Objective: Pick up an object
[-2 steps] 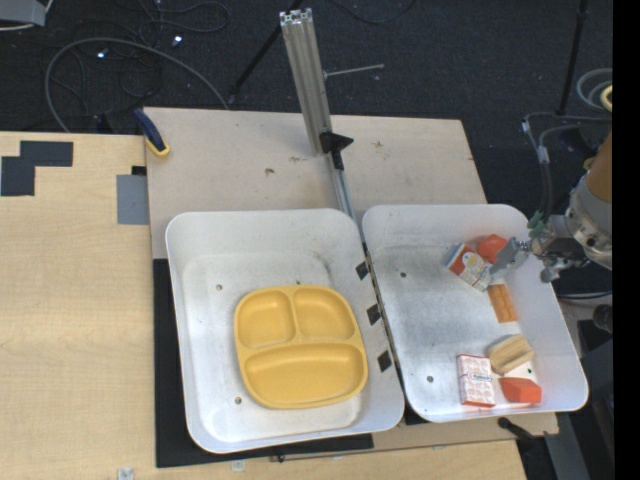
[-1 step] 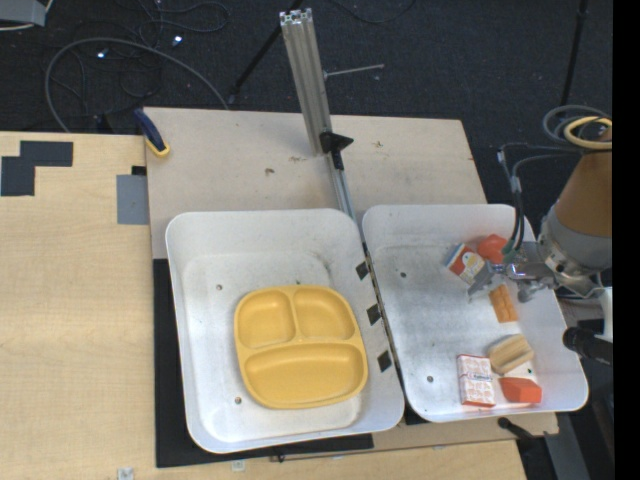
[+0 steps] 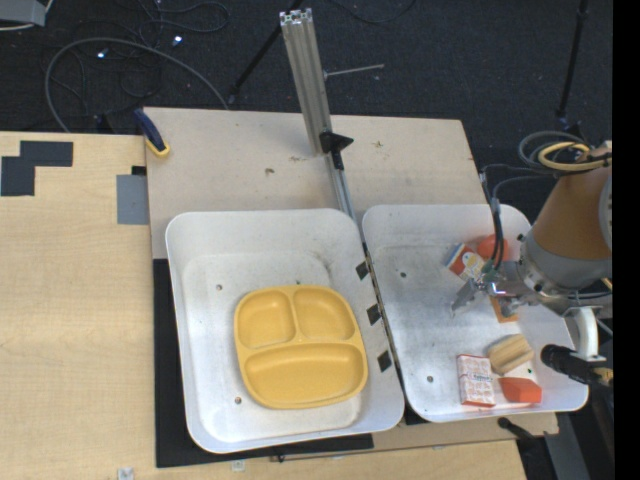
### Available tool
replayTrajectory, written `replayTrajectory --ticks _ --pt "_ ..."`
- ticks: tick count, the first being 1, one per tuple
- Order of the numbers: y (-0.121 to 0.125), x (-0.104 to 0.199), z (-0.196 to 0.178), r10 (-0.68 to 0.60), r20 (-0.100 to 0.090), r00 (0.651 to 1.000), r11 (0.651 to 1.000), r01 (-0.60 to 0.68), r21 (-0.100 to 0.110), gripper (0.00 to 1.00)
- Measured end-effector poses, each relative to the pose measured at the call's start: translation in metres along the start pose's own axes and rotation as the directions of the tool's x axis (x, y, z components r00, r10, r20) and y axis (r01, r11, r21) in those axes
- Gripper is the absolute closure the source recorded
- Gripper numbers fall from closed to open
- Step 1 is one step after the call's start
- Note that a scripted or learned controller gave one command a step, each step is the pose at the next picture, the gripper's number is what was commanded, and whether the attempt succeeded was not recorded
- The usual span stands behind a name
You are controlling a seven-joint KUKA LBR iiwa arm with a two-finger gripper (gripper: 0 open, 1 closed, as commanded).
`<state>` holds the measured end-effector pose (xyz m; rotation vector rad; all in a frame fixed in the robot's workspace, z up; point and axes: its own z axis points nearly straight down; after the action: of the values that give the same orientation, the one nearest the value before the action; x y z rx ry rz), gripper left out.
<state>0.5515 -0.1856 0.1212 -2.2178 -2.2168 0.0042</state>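
My gripper (image 3: 479, 300) hangs low over the middle of the right bin (image 3: 425, 308), at the end of the grey arm with its orange band (image 3: 570, 213). It stands open, and I see nothing held between its fingers. An orange and white packet (image 3: 467, 259) lies just behind it, and a small orange piece (image 3: 506, 306) shows right beside its right finger. Nearer the bin's front lie a tan block (image 3: 508, 353), a red and white packet (image 3: 476, 380) and an orange object (image 3: 521, 393).
The left bin (image 3: 200, 268) holds a yellow divided plate (image 3: 298, 346). A metal post (image 3: 308, 78) rises behind the bins, and cables run beside the arm at the right. The right bin's left half is bare white floor.
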Motion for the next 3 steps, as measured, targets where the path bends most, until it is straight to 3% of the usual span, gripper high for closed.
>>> replayTrajectory --ticks 1,2,3 --pt "0.000 -0.001 -0.012 0.002 0.001 1.000 1.000 -0.002 -0.001 1.00" --pt "-0.007 -0.006 -0.071 0.004 0.004 1.000 1.000 -0.004 -0.009 1.00" --pt "-0.007 -0.006 -0.094 -0.001 0.003 1.000 1.000 0.001 -0.007 1.00"
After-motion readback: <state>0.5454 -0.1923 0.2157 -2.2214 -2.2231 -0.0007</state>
